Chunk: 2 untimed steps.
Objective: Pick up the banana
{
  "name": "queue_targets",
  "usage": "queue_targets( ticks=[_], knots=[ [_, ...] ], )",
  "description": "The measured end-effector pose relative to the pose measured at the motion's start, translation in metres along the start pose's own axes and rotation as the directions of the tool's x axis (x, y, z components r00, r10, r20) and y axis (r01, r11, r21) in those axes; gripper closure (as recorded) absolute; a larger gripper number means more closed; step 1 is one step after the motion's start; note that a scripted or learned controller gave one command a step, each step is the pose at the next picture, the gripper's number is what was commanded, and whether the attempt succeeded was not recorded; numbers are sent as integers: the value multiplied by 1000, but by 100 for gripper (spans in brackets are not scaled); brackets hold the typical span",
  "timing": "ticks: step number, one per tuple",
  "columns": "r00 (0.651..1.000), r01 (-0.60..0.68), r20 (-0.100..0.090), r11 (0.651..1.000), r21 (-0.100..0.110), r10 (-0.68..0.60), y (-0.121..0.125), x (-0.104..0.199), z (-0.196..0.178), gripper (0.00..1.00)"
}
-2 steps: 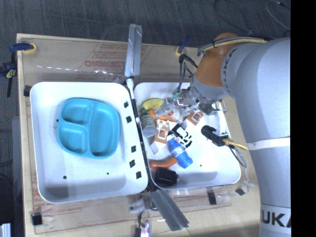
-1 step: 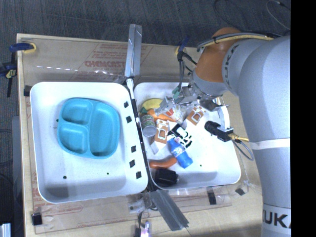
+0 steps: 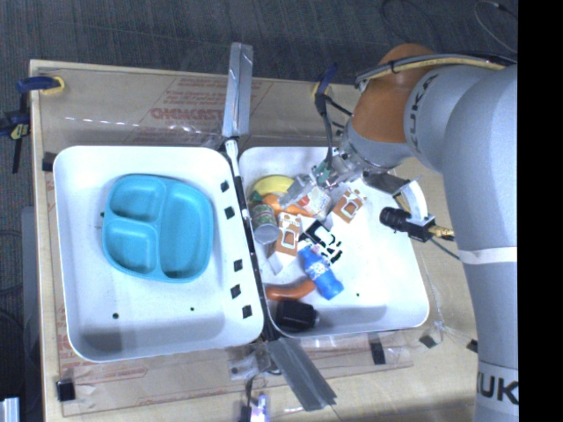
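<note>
The banana [image 3: 272, 185] lies in the right bin [image 3: 387, 301], near its far-left corner, partly hidden under clutter: a can [image 3: 263, 222], small cartons [image 3: 290, 232] and a blue bottle [image 3: 320, 272] crowd its near side. The gripper [image 3: 322, 179] hangs just beside it over the pile; whether it is spread or closed I cannot tell. The banana looks light, smooth and soft-skinned, so a gentle grasp across its exposed middle seems best.

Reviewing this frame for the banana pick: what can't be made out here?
- Gripper: fingers too small and lost in clutter in the camera view; open or shut unclear, as is any contact with the banana.
- Banana: only a yellow part shows; the rest sits under the gripper and neighbouring items.
- Orange item: blue bottle covers one end.
- Black object: too dark to identify.
</note>
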<state>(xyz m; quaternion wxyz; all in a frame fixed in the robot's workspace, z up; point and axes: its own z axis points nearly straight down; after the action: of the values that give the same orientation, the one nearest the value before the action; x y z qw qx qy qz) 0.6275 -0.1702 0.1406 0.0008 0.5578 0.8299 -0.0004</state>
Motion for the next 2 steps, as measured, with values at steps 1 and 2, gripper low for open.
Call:
queue_targets(
  ticks=[1,2],
  knots=[
    [996,89,12,996,-3,-89,46,29,42,0],
    [996,94,11,996,-6,-94,48,31,31,100]
  ],
)
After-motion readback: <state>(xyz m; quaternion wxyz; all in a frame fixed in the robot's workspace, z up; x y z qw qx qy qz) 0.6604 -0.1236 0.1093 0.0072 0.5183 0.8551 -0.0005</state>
